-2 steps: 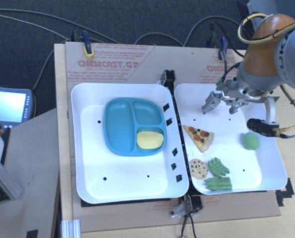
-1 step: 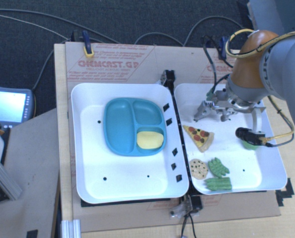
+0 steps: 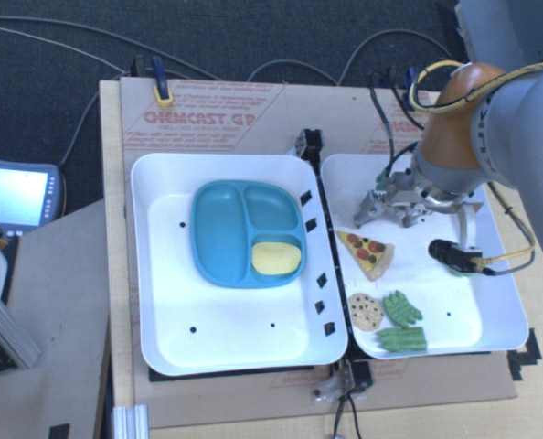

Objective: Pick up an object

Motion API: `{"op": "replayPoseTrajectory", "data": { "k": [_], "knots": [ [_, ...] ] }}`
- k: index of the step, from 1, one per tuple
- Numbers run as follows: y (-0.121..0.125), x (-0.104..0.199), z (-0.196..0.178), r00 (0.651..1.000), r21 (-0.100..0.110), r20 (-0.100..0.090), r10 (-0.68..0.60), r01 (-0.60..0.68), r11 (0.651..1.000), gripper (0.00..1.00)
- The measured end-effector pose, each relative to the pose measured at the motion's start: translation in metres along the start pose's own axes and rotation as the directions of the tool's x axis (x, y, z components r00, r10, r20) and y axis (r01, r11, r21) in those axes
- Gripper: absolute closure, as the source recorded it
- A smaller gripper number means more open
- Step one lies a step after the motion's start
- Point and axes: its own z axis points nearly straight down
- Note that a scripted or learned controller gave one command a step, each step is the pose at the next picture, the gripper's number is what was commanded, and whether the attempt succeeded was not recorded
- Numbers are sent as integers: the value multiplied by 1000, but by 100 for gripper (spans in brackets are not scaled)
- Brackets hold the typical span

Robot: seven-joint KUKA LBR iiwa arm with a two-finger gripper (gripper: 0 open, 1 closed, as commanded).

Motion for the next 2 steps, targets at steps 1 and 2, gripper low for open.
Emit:
{"op": "replayPoseTrajectory", "data": {
  "k": [1,2],
  "knots": [
    [1,0,-12,1000,-3,-1,0,0,1000,100],
    [4,-7,-59,1000,-9,2,1,-1,1000,100]
  ]
}}
